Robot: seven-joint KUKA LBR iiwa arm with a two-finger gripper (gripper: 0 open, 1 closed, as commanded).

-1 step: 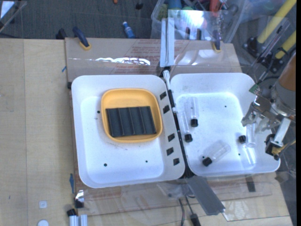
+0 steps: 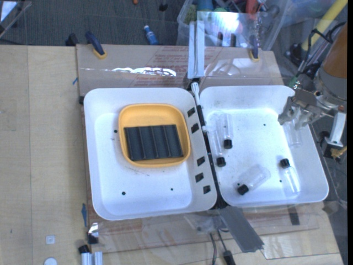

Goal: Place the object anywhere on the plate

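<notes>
1. Vials [image 2: 252,178] lie scattered in the right bin [image 2: 314,195], lower right of frame; the plate [image 2: 154,114] sits centre-left.
2. You should expect them light, slick and round, prone to roll; grip mid-body, across the width.
3. Claw [image 2: 294,116] at right edge: state cannot be told.

Arm [image 2: 331,87] in from the right

The plate [image 2: 154,134] sits in the left bin [image 2: 105,197]; four vials [image 2: 251,178] lie in the right bin [image 2: 309,195].
</notes>
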